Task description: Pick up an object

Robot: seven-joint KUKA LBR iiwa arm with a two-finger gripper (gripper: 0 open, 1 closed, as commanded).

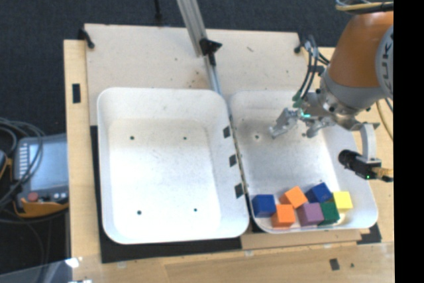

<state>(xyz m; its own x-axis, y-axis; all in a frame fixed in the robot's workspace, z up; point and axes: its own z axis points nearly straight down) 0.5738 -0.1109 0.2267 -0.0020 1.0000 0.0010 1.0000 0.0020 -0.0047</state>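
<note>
Two bins sit side by side on the bench [76, 142], the left bin [106, 109] touching the right bin [265, 99] along their shared edge. In the right bin, a cluster of blocks [303, 205] lies packed together against the near wall, toward the near right corner, and the gripper [297, 122] hangs over the far half of that bin, well apart from the blocks. Behind the bins lies a flat board [146, 53], a slanted metal rail [185, 0] rises from it above the seam between the bins, and a box with cables [36, 172] sits off the bench's left side.
</note>
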